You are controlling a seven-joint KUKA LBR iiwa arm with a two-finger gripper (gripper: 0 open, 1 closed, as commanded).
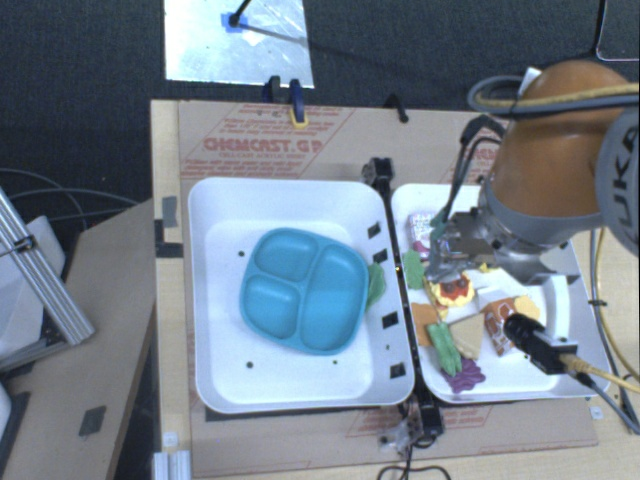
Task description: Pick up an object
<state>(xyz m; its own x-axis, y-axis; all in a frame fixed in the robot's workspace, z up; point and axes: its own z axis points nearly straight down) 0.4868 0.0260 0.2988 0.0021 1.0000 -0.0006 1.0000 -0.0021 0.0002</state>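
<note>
We can't tell if the pincer [437,258] is open or closed, as the arm [560,168] hides most of it and also covers the far right part of the right bin [560,393]. The arm runs off the right edge. Toys [455,308] in that bin overlap, too small to identify. A green item [376,284] sits mostly hidden under the blue plate [303,290].

A divided plate [304,290] lay in the left bin [222,368]; toy foods [452,340] crowded the right bin [556,388], under the arm [560,168] reaching from the right
</note>
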